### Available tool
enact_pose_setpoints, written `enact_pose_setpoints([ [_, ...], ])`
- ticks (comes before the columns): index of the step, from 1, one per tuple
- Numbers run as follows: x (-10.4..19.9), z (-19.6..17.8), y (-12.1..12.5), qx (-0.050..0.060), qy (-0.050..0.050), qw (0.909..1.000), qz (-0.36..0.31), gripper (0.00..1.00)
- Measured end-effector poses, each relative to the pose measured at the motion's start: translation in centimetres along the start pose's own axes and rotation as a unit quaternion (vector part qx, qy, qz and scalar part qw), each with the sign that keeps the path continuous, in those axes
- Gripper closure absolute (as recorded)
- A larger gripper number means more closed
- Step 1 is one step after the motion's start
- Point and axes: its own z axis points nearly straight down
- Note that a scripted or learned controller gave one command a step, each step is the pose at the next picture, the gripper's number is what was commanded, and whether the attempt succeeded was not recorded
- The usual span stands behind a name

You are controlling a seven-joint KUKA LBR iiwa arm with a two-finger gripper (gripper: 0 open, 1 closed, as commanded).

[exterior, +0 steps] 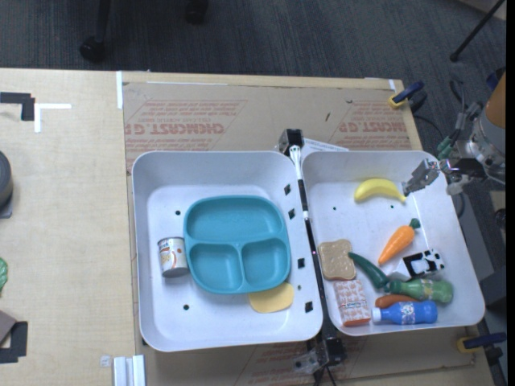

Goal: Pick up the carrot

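Observation:
The orange carrot (396, 244) with its green top lies tilted in the middle of the right bin (451, 215). It touches nothing on its upper side. My gripper (434, 182) hangs over that bin's far right edge, up and to the right of the carrot and well apart from it. Its fingers (418, 175) stand open with nothing between them.
A banana (380, 190) lies just left of the gripper. Below the carrot crowd a black-and-white block (424, 262), a green vegetable (370, 270), a bread slice (335, 260), a green bottle (422, 288) and a blue-white bottle (405, 314). The left bin holds a teal divided plate (237, 244) and a can (172, 257).

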Motion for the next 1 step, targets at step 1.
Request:
enact_pose_setpoints([
  [1, -0.34, 12.86, -2.46, 0.001, 0.001, 1.0000, 0.006, 0.00],
])
